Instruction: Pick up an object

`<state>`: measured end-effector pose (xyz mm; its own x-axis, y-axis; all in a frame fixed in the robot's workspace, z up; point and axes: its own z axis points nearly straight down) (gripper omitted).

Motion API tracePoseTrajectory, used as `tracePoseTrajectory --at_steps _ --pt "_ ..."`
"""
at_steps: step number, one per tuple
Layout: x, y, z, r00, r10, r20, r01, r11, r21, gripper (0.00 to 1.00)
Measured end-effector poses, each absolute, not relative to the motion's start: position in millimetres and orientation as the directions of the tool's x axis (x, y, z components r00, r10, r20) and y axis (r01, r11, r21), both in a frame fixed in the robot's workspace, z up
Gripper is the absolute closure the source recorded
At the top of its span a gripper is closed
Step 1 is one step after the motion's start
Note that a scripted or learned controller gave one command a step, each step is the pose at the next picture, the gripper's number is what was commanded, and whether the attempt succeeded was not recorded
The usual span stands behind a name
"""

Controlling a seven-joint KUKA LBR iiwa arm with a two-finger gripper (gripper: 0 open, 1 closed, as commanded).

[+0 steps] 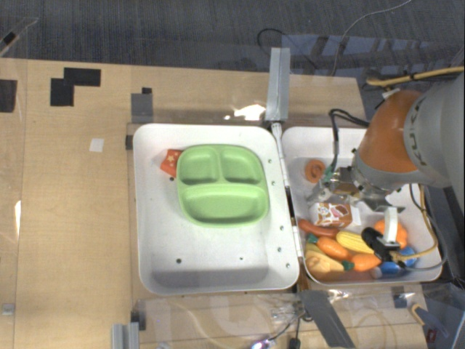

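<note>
With its jaws' state impossible to tell, the two-finger gripper (pixel 336 193) is hovering in the right-hand white bin (pixel 296 142) just above the small printed packet (pixel 332 214), so descending squarely over that packet, clear of the neighbouring toy vegetables, is advisable.

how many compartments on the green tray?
3. The green divided tray sits in the left bin. It has two small compartments side by side along its far edge and one wide compartment along the near edge. None appear hidden.
</note>
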<state>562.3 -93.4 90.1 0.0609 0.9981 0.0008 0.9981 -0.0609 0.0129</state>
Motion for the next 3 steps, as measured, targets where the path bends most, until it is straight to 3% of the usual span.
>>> tracePoseTrajectory --at_steps 1,2,3 --pt "604.7 -88.9 89.0 0.355 0.935 0.004 0.935 -0.355 0.01 0.0" --pt "493.7 -94.0 90.5 0.206 0.979 0.002 0.978 -0.206 0.014 0.0" --pt "567.6 -109.0 110.7 0.247 0.969 0.001 0.969 -0.247 0.004 0.0"
